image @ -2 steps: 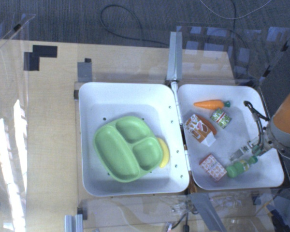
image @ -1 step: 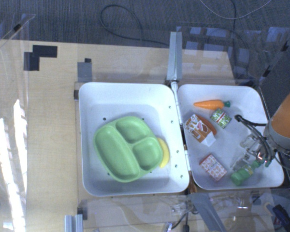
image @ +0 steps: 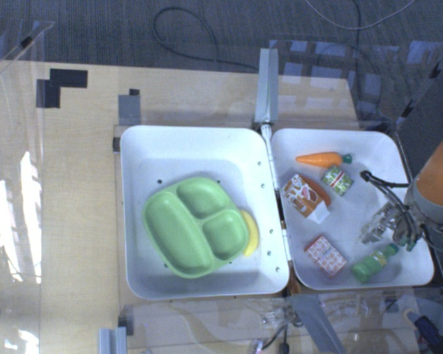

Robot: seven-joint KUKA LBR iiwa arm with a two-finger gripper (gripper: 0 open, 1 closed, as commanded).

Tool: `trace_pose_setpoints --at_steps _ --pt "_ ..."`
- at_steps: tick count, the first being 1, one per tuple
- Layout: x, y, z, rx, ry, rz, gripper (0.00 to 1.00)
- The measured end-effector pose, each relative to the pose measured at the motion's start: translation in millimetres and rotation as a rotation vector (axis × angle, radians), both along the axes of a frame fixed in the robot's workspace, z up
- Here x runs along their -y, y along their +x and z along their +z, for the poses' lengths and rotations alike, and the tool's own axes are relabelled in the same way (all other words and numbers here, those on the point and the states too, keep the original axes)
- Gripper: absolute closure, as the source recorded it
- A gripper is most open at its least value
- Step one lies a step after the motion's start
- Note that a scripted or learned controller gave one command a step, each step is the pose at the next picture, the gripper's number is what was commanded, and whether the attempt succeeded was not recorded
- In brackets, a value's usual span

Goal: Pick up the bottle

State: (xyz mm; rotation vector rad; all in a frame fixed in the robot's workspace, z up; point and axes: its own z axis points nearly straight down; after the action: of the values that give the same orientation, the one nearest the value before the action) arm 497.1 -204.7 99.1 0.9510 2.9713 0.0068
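arm [image: 439, 179] cut off at right edge, claw [image: 387, 227] blurred

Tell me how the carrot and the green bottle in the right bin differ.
The carrot is orange with a green tip; the bottle is green throughout. The carrot lies level near the bin's far wall; the bottle lies slanted at the near right corner. The gripper is just above the bottle, well away from the carrot. Both lie on their sides in the right bin.

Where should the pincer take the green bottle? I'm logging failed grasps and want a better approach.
Probably across its body, from above. The green bottle lies on its side near the right bin's front corner, pointing diagonally, so the fingers should straddle its narrow width. The pincer hovers just above it.
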Motion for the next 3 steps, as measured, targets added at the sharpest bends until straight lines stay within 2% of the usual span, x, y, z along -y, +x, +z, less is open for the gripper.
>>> trace_pose_setpoints --at_steps 1,2,3 --pt "0.0 0.0 0.0 0.0 0.0 0.0 0.0" --pt "-0.3 3.5 9.1 0.005 0.001 -0.002 1.0" --pt "-0.3 3.5 9.1 0.005 0.0 -0.002 0.0"
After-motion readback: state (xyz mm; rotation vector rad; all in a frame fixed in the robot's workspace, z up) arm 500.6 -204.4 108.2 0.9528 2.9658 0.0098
